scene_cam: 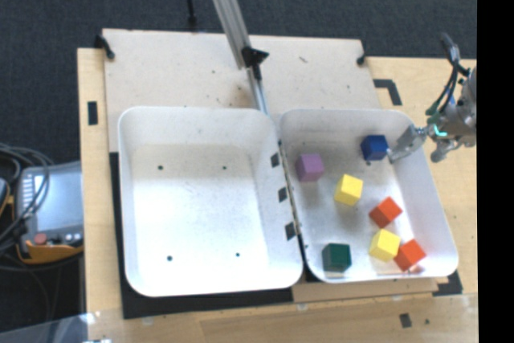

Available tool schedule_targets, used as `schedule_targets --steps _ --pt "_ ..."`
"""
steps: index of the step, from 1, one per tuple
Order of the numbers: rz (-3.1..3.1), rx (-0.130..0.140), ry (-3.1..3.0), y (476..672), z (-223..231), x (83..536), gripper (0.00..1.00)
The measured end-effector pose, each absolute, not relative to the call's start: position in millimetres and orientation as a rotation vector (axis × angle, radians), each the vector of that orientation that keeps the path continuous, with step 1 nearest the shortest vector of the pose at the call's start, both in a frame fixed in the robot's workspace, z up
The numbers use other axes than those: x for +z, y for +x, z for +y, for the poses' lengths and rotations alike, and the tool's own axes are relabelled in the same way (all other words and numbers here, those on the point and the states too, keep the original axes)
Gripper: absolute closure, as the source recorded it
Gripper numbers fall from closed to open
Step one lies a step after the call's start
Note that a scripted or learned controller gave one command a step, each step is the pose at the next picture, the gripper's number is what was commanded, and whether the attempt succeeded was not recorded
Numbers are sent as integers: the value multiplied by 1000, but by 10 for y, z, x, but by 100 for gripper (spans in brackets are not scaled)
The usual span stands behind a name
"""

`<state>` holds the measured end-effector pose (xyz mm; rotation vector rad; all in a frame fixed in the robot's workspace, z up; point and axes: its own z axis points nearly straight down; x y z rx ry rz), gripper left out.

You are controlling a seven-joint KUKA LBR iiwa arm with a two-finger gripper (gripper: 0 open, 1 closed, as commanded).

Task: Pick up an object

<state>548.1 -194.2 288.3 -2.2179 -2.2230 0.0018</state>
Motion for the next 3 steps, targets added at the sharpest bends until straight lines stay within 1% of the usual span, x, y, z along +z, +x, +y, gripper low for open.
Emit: schedule_targets --steps 1,2,3 --pt "-2226 -2 -2219 5488 -1939 2902 0" --pt "-2220 5 -2222 5501 -1950 2482 0" --pt "-2217 7 -2222 5519 -2026 1876 0"
